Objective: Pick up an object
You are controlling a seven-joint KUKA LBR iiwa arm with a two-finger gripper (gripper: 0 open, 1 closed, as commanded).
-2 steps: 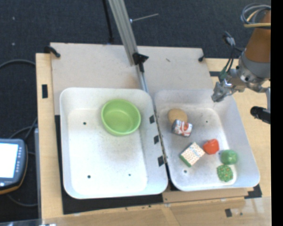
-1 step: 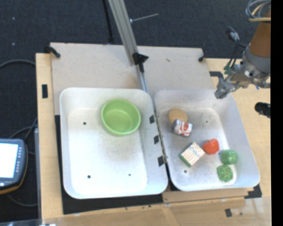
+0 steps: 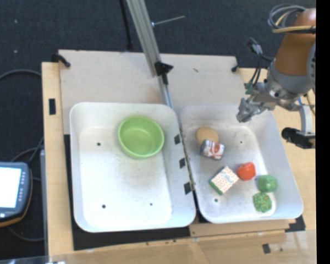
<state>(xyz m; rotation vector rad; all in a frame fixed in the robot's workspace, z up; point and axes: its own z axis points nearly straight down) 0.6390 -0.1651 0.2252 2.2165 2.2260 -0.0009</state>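
While the jaws' spread cannot be told, gripper (image 3: 245, 114) hangs over right bin (image 3: 286, 164) back edge, nothing visibly held, green bowl (image 3: 141, 137) in left bin (image 3: 93, 169).

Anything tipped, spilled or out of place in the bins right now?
Nothing spilled. The small can in the right bin lies on its side against a tan lump; the green bowl sits upright in the left bin. The gripper hangs over the right bin's far edge.
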